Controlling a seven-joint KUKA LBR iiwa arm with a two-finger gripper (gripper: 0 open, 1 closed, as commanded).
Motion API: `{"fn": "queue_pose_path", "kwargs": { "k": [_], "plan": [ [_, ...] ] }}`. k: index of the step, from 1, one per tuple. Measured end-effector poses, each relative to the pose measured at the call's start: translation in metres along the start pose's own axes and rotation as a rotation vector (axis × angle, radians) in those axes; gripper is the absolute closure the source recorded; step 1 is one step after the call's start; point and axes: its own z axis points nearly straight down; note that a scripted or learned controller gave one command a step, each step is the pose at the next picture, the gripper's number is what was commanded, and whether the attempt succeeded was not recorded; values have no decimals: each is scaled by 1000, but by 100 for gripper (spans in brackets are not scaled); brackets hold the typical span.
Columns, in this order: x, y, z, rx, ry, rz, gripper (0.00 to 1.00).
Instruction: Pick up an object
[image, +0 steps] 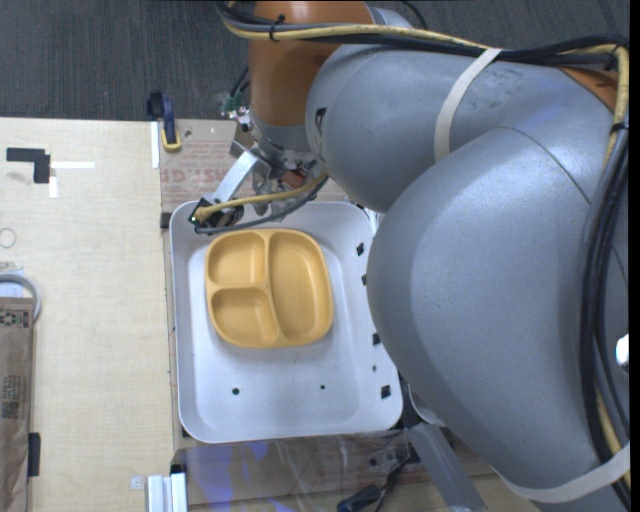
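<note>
Shows a two-finger gripper (268, 178) at the far edge of a shallow white plastic bin (290, 405), close to the bin's far corner on the view's left. Cannot tell whether open, closed or grasping anything: tip lost among cables and brackets and blurred against the bin rim.

Just nearer than the gripper, shows a round-cornered yellow plastic plate with three compartments (268, 288), lying flat on the bin floor in the far half of the bin, toward the view's left wall. Has two smaller compartments on the view's left and one long compartment on the right. Cannot tell whether gripper and plate touch; far rim of the plate sits very near the gripper's tip.

Dots the bare white floor around the plate with a few small dark specks (322, 387), too small to identify.

Above the gripper, shows an orange band (280, 70) round the wrist, then the bulky grey arm (480, 250), reaching in from the right and hiding the bin's right wall and everything beyond it.

Left of the bin, shows a pale wooden board (90, 300) with a small black L-shaped mark (30, 162), and a brown printed paper bag (12, 380) cut off by the left edge.
</note>
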Motion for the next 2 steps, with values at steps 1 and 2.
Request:
{"fn": "queue_pose_path", "kwargs": {
  "k": [1, 2],
  "plan": [
    [-1, 1, -7, 3, -4, 0, 100],
    [-1, 1, -15, 5, -7, 0, 100]
  ]
}}
